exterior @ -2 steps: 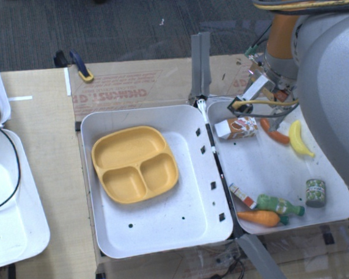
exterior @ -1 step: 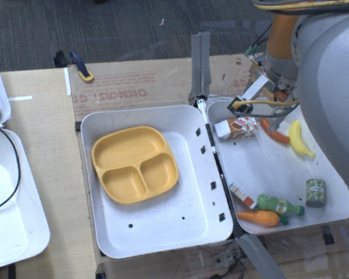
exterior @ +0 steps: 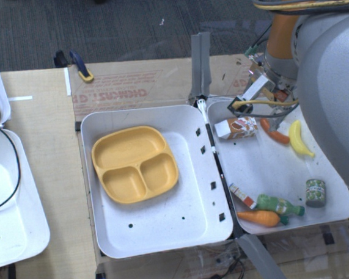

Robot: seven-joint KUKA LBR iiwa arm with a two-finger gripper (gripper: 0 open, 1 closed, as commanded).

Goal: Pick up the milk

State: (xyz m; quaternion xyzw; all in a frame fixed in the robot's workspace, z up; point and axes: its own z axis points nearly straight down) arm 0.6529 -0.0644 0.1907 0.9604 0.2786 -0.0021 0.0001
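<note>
The milk (exterior: pixel 238 127) is a small white carton with a red and orange print. It lies on its side at the back left of the right bin (exterior: pixel 331 170). My gripper (exterior: pixel 273 103) hangs over the back of that bin, just right of the carton and slightly above it. Nothing shows between the carton and the bin floor, so the carton rests in the bin.
A red chili (exterior: pixel 277 136) and a banana (exterior: pixel 300 139) lie right of the milk. Near the bin's front are a carrot (exterior: pixel 259 218), a green bottle (exterior: pixel 280 205), a small can (exterior: pixel 315 193) and a red-and-white stick (exterior: pixel 241 195). A yellow divided plate (exterior: pixel 134 164) lies in the left bin (exterior: pixel 165 229).
</note>
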